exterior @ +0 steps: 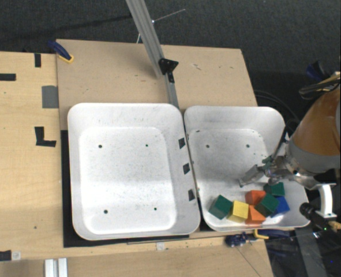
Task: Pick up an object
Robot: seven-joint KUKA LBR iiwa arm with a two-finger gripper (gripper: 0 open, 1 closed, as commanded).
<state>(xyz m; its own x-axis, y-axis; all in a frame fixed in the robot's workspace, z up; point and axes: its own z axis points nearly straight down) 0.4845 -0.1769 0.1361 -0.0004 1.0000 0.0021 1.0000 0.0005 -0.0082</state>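
Blocks [252, 205] lay heaped in the near right corner of the right bin [228, 120]: green, yellow, orange, blue, all touching. A clean pick probably called for settling on one outer piece, such as the green block [220, 206]. The claw [252, 176] hovered just above the heap, its grey fingers spread apart and holding nothing, the arm [320, 134] slanting in from the right.

blocks [251, 206] clustered in right bin [228, 126] near front-right corner, fingers [252, 175] perhaps just behind them

One fixed camera looks down at a slant from above the bench [216, 74], taking in both white bins [78, 154]
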